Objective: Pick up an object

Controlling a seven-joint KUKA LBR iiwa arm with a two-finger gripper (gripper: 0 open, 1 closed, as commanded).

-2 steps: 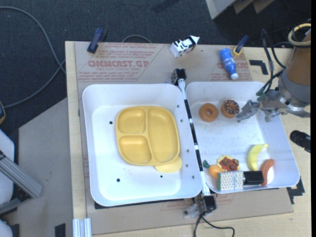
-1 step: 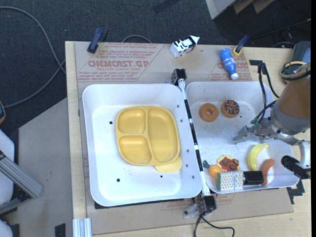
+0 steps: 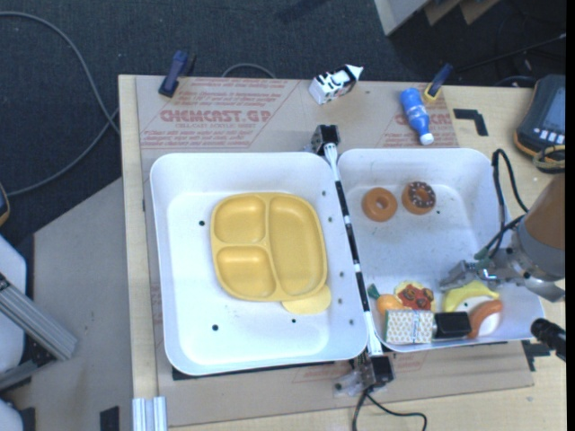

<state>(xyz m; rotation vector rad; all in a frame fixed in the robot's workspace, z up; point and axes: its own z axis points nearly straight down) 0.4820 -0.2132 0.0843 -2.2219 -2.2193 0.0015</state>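
The right bin (image 3: 359,164) holds several toy foods. An orange donut (image 3: 380,205) and a sprinkled chocolate donut (image 3: 419,197) lie at its far side. A yellow banana (image 3: 471,294), a red pizza-like piece (image 3: 414,294), a small orange (image 3: 388,303), a waffle-patterned block (image 3: 410,327), a black piece (image 3: 452,324) and an orange-and-white piece (image 3: 486,315) crowd the near right corner. My gripper (image 3: 473,271) reaches in from the right and hangs low just above the banana's far edge.
The left bin (image 3: 180,241) carries a yellow divided plate (image 3: 269,245) with a yellow disc (image 3: 307,305) peeking out under it. Outside the bins, a blue bottle (image 3: 416,115), a black-and-white toy (image 3: 335,82) and a blue clamp (image 3: 173,73) lie on the bench's far side.
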